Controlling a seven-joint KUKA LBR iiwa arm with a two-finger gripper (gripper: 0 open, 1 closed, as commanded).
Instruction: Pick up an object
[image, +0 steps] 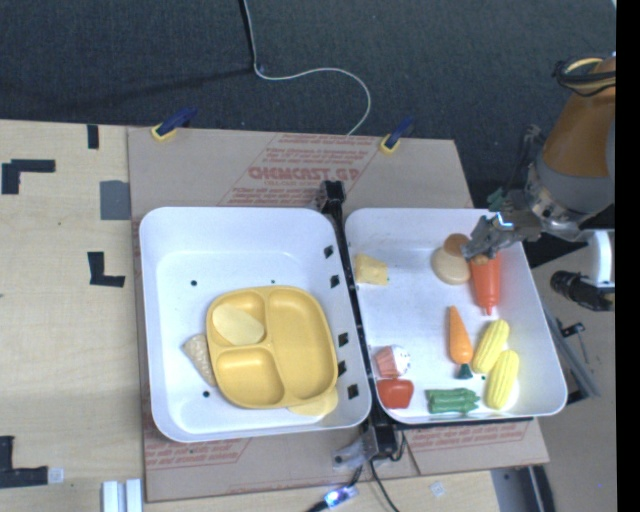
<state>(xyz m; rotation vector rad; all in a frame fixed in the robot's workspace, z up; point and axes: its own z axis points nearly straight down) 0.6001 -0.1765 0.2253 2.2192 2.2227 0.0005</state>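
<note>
The right bin (410, 213) holds several toy foods. A beige round piece (450, 265) lies at its far right, with a red-orange sausage-like piece (486, 286) next to it. Below them are an orange carrot (458, 337), two yellow corn cobs (490, 345) (502, 378), a green vegetable (452, 401), a red piece (395, 393), a pink-white piece (390, 358) and a pale yellow wedge (371, 270). My gripper (487, 240) hangs over the bin's far right corner, just above the top of the sausage-like piece and beside the beige piece. Nothing is visibly held.
The left bin (165, 260) holds a yellow divided plate (270, 345) with a pale speckled piece (197, 352) poking out at its left edge. A black clip (333, 195) joins the bins at the back. The grey-and-orange arm (575, 150) reaches in from the right.
</note>
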